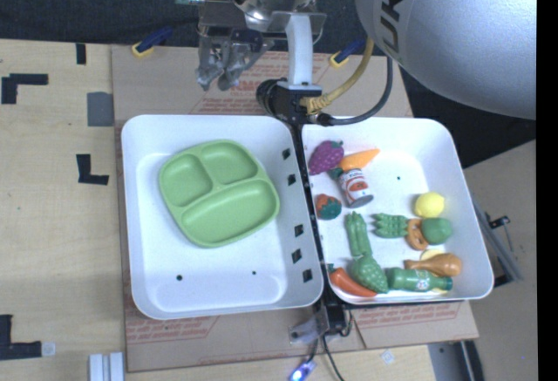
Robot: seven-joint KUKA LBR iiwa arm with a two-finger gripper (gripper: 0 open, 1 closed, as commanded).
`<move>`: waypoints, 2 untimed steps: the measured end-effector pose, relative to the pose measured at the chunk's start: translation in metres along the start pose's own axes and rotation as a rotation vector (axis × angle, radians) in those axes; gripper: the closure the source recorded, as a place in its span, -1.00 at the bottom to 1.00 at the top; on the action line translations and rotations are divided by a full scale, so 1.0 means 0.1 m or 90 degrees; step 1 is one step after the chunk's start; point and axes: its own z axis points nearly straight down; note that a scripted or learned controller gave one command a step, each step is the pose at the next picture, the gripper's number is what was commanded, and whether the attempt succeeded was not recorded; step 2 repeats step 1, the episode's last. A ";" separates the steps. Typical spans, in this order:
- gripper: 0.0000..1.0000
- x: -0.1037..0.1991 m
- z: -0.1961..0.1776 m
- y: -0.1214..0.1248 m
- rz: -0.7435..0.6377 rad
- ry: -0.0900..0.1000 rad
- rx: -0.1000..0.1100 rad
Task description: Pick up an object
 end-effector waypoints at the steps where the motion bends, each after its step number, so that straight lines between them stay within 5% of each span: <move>1: 1.00 0.01 -0.10 0.00 -0.001 0.000 0.001; 2: 1.00 0.01 -0.10 0.00 -0.001 0.000 0.001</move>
